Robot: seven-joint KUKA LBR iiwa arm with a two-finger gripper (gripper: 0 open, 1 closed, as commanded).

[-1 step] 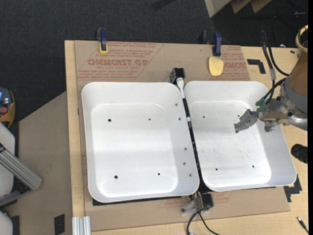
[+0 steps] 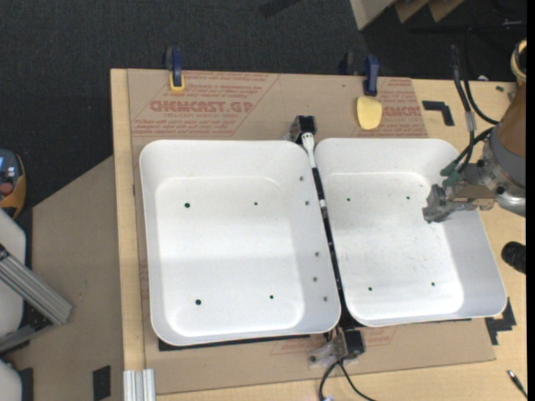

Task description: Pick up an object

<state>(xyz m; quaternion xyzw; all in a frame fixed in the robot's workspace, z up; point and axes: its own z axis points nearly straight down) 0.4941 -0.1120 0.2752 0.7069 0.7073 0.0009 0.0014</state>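
My gripper (image 2: 436,205) reaches in from the right and hangs over the right side of the right white bin (image 2: 393,303), near its right wall. It is grey and small in the camera view. A pale yellow rounded object (image 2: 369,112) lies on the brown board behind the right bin, outside both bins and well away from the gripper. The left white bin (image 2: 226,316) sits beside the right one, and their rims meet along the middle.
Both bins rest on a brown board (image 2: 217,107) held by blue clamps (image 2: 175,62) at the back edge. A black connector (image 2: 303,127) sits at the back of the seam between the bins. Cables (image 2: 465,98) run down to the arm at right.
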